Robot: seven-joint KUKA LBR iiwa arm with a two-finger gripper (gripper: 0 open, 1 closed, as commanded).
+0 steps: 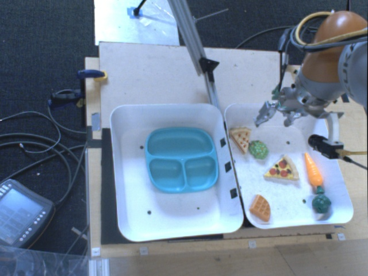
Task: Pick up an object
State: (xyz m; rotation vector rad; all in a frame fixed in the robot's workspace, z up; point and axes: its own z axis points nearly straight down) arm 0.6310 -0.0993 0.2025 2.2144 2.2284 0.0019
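My gripper (278,116) hangs over the far end of the right bin (339,214), open, with nothing between its fingers. Toy food lies in that bin. A pizza slice with a tan crust (240,138) and a green round piece (258,149) sit just below and left of the gripper. Further toward the front are a second pizza slice (282,169), an orange carrot (313,170), a dark green piece (321,203) and a waffle wedge (260,208).
The left bin (129,211) holds a blue divided plate (181,158). A slanted metal pole (192,36) ends in a black fitting at the bins' far edge. Cables and a tablet (20,211) lie on the floor at left.
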